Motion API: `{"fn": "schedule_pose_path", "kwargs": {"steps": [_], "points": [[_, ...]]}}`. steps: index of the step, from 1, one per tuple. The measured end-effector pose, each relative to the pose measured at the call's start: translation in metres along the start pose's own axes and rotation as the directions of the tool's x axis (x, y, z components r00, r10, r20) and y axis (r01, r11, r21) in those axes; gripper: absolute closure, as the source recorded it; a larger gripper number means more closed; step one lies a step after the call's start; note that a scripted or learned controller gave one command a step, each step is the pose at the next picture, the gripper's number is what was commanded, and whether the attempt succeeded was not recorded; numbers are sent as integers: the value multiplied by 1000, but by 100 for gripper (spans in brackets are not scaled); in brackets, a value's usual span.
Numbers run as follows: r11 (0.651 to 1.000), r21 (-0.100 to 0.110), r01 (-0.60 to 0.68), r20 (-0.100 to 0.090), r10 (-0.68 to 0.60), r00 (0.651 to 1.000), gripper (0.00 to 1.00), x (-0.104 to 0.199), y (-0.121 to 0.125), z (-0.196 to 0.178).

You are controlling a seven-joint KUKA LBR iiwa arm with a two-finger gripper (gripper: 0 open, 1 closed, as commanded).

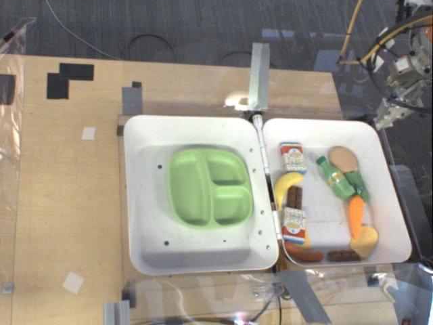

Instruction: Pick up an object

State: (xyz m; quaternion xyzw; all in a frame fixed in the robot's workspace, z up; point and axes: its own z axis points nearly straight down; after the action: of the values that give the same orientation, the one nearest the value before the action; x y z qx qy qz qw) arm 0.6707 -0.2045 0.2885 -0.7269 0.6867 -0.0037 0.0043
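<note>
Orange carrot with green top lies in right bin; gripper above bin corner, finger state unclear.

Robotics lab: plywood bench, two white bins, loose cables, grey carpet floor.

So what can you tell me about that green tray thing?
The green tray is a light lime-green plate that looks like plastic, with rounded corners. It is split into three compartments: one long one on the left and two smaller ones on the right. It lies flat, turned slightly askew, in the middle of the left white bin. Only the bin's floor touches it. Nothing sits in its compartments, and the toy foods all lie in the other bin.
</note>
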Motion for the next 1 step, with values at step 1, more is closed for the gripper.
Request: {"fn": "schedule_pose_path", "kwargs": {"steps": [1], "points": [[948, -3, 319, 3, -319, 948, 100, -2, 0, 27]]}}
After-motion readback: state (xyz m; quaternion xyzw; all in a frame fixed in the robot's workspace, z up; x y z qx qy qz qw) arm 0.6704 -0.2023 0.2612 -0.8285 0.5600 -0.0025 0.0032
